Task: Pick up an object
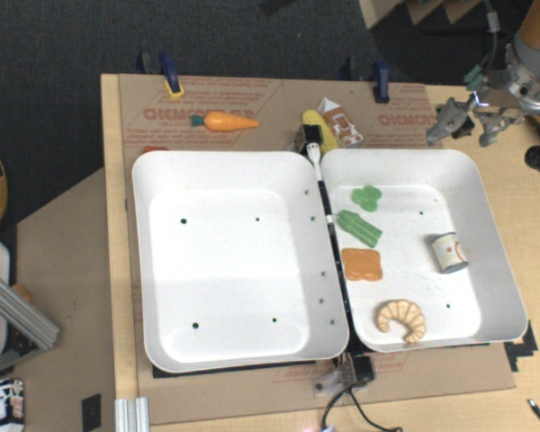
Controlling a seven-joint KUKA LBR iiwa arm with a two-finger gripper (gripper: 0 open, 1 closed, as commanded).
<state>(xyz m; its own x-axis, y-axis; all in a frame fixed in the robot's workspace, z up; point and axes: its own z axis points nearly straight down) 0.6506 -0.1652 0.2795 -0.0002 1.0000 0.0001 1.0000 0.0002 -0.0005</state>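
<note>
You're looking down on a brown bench [252, 106] clamped at the far edge, standing on dark carpet, with two shallow white bins side by side. The left bin [153, 241] lies next to the right bin [486, 205], which holds a green piece [367, 198], a second green piece [360, 229], an orange slab [361, 265], a croissant [402, 319] and a small can [448, 252]. A carrot [227, 122] lies on the bench beyond the left bin. Your gripper [472, 120] hangs beyond the right bin's far right corner, well apart from everything in it, prongs spread and nothing between them.
</note>
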